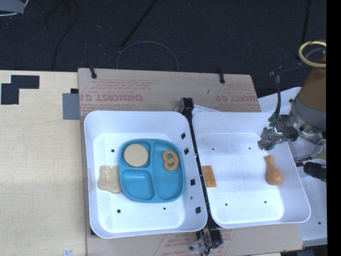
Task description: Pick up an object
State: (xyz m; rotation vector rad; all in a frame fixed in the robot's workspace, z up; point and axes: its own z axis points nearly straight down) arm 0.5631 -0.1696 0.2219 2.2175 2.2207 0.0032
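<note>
Drumstick-shaped toy (273, 171), tan-orange, is what I'd call the pickable object on my feed. It's lying flat on the floor of the right bin (234, 207), over by that bin's right wall, with the narrow end pointing up-screen and the fat end toward me. Nothing is touching it.

From the overhead camera I see the arm (311, 97) coming in from the right, orange band above the grey wrist, and the gripper (273, 137) sits over the upper right part of the right bin, just above the toy in the picture but apart from it. Honestly the claw is a dark jumble at this angle, so I can't tell if it's open or closed. I see nothing between it, at least nothing I can make out.

Left bin (101, 223) has the rest of the stuff: a blue divided plate (152, 188) in the middle, with a round tan cracker-looking disc (135, 154) in its upper left compartment and a little pretzel (170, 160) in the upper right one. The big lower compartment looks bare. A pale yellowish piece (109, 179) rests on the bin floor touching the plate's left edge.

Between the two bins there's a black divider strip (193, 159), and a small orange tag (209, 176) sits just right of it on the right bin's floor.
</note>
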